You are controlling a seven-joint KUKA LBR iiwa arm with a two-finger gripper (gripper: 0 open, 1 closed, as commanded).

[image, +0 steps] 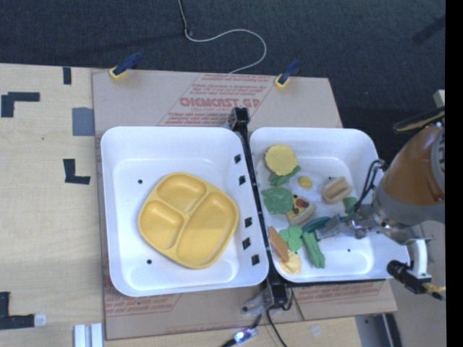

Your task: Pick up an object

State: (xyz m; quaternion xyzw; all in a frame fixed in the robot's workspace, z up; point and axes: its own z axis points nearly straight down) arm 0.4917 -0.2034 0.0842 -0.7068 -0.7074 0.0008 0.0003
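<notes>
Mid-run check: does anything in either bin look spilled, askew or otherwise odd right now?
Nothing looks spilled or damaged. The yellow divided plate lies flat but turned at an angle in the left bin. The toy food pieces sit in a loose jumble in the right bin, where the tool is reaching in.

From my seat, the pickable pieces all lie in the right bin (362, 147), crowded toward its left half. At about eleven o'clock I see a yellow ruffled piece on a green base (280, 160), lying flat. Just below it sits a small yellow blob (305, 183), and toward three o'clock a tan bread-roll shape (336, 189). Near the centre lies a crumpled green leaf (276, 199), touching a small red-and-tan item (301, 208). At seven o'clock an orange hot-dog shape (278, 243) rests on a pale yellow piece (291, 263), beside a green leafy bit (292, 236) and a long green pod (313, 250) lying tilted.
</notes>
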